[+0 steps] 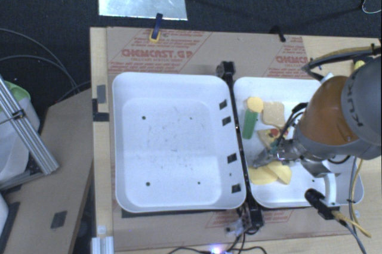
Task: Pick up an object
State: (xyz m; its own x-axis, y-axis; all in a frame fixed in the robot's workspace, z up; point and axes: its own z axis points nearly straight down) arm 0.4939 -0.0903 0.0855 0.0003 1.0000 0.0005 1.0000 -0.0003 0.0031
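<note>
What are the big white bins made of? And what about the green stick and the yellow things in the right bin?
The left bin and right bin look like smooth, slightly glossy plastic, with rounded moulded corners. The green stick seems plastic too, plain and evenly coloured. The yellow things by the tool look soft, maybe foam or rubber, but the view is too blurry to be sure.

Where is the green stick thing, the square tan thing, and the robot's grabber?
Green stick [249,124], camera view: middle of its body.
Square tan piece [274,113], camera view: its top face.
Gripper [267,157], camera view: between its fingertips, over the yellow pieces [279,174].

Grey arm [364,110], orange band, black cables
</note>
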